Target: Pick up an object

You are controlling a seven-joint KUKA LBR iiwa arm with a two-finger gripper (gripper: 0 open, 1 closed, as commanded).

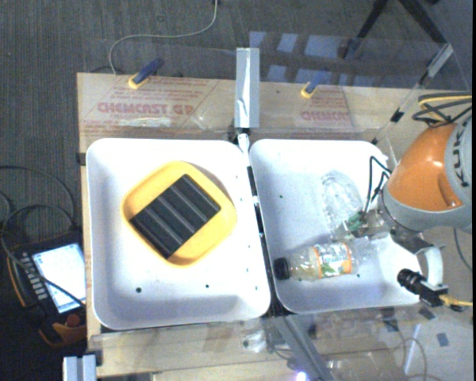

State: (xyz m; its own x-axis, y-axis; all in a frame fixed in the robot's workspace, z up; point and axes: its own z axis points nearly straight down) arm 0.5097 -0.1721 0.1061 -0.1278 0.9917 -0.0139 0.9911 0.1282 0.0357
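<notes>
Around my table [166, 105]: dark grey carpet floor [55, 22], cables [32, 205] at left, black stand legs [381, 6] top right, 2 clamps [145, 71] w/ blue handles.

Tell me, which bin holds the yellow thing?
The left bin: it holds the yellow block with a black ribbed top. The right bin holds a plastic bottle.

The yellow tray [180, 212] filled the left bin's [111, 292] middle. In the right bin [301, 165], a bottle [317, 262] and clear cup [339, 197] crowded the arm [432, 177]; its far left part lay open.
</notes>
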